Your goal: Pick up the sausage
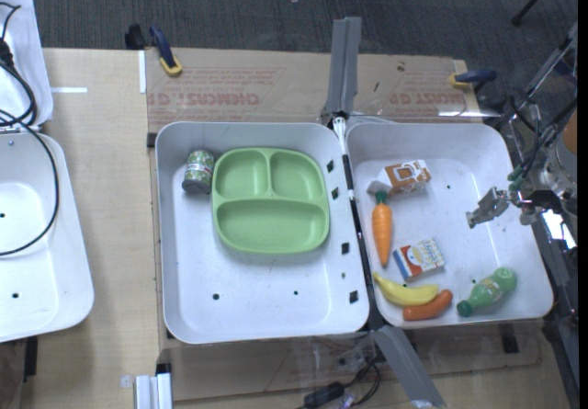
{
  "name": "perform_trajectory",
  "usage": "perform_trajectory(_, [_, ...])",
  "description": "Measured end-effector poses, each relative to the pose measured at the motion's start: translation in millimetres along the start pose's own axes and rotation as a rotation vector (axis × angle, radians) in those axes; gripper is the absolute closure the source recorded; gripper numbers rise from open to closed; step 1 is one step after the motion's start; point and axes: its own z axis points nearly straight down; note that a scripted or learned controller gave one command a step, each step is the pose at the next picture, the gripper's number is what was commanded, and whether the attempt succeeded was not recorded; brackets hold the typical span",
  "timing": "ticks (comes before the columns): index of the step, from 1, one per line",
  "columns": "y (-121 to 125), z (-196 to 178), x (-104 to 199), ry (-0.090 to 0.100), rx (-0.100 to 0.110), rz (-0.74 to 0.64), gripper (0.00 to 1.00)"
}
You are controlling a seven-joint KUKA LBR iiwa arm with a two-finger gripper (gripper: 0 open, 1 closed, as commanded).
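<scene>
Claw [484,208] hangs over the right bin [459,136] near its right wall; whether it is open or closed cannot be told. Sausage [428,305] lies below and left of the claw, touching the banana [404,289], just beside the green bottle [487,292]. Judged light, firm, smooth and prone to roll. Best taken across its midsection, clear of the banana.

Bins: two are sitting side by side, left bin [184,306], right bin [478,145]
Left bin: one green plate [271,200], one can [197,171]
Right bin: two cartons, [406,177] and [420,258]; one carrot [382,224]; one banana [405,289]; one sausage [428,305]; one bottle [487,292]
</scene>
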Motion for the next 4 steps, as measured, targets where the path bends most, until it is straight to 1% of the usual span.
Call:
perform_trajectory(1, [-18.0, 77.8, 76.8, 0.0, 0.001, -0.108, 0.0])
perform_trajectory(2, [-29.9, 116.0, 72.5, 0.0, -0.002, -0.356, 0.0])
perform_trajectory(3, [-30.0, 115.6, 12.0, -0.001, -0.003, -0.342, 0.0])
perform_trajectory(4, [-29.4, 115.6, 79.1, 0.0, -0.003, -0.316, 0.0])
